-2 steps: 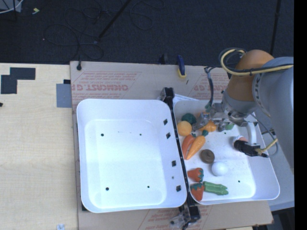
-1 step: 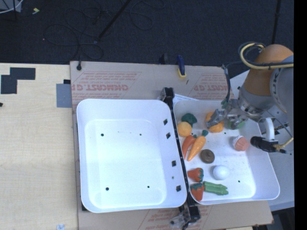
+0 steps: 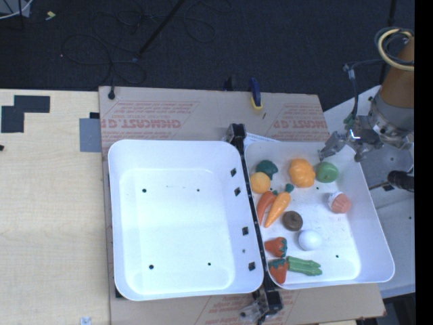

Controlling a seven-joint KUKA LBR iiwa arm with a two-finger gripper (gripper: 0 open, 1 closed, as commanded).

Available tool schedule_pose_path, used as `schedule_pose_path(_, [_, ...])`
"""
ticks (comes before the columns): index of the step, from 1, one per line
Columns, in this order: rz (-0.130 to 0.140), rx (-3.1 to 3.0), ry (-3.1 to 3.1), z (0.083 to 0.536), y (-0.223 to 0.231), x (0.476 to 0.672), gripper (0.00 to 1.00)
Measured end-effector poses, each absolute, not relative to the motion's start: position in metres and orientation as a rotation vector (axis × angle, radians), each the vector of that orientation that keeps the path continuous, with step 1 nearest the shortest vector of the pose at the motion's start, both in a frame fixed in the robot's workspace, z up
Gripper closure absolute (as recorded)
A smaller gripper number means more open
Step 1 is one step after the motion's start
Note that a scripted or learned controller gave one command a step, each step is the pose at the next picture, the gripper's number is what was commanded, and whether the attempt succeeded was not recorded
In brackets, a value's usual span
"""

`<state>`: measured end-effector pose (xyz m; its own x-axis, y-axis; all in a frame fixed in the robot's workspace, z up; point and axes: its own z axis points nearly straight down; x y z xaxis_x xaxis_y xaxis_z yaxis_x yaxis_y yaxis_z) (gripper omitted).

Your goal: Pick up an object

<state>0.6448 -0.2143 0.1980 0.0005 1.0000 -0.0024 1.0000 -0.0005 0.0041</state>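
The gripper [image 3: 336,145] hangs spread and empty just above the green ball [image 3: 327,172]; best lower straight, straddle it, then close.

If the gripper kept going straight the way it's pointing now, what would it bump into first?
Most likely the green round toy: the gripper hangs over the right bin's upper right corner, pointing down and left toward it. Height from one slanted view is uncertain.

Arm [image 3: 396,73] cut by right edge; tool [image 3: 338,144] finger state unclear.
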Motion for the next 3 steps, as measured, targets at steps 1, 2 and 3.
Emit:
schedule_pose_path(1, [-0.005, 2.221, 2.233, 0.081, -0.143, 0.642, 0.0])
schedule_pose_path(2, [-0.002, 2.223, 2.224, 0.098, -0.148, 0.644, 1.0])
schedule_pose_path(3, [0.006, 2.213, 2.228, 0.193, -0.07, 0.645, 1.0])
